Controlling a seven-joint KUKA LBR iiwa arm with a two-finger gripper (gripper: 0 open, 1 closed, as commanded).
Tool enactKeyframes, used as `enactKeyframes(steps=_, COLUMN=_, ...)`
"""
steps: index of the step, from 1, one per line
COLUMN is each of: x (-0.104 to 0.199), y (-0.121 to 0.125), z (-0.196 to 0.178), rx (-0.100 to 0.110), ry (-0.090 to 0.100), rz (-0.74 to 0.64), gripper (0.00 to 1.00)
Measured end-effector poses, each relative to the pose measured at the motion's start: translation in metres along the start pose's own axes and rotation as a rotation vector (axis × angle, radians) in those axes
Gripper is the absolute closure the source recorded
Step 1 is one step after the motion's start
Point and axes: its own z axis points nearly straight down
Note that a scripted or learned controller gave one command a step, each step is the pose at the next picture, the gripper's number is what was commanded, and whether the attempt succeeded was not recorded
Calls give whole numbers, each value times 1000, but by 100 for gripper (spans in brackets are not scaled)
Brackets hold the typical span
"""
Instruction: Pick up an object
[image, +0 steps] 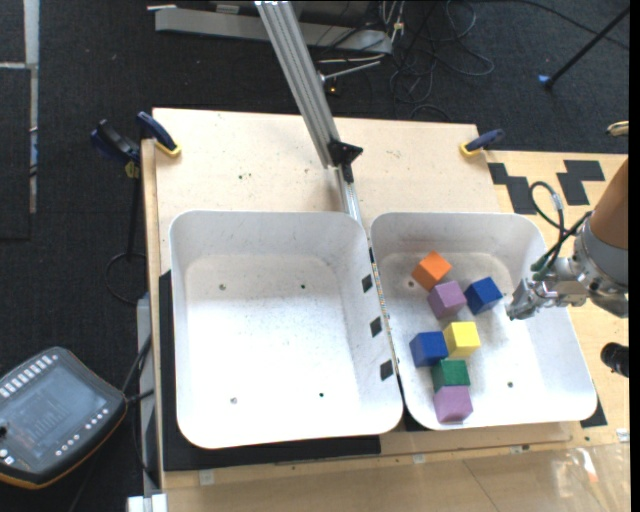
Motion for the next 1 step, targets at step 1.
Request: enactKeyframes(steps=1, x=0, y=1, z=5, rx=5, ry=1, rz=0, gripper=100)
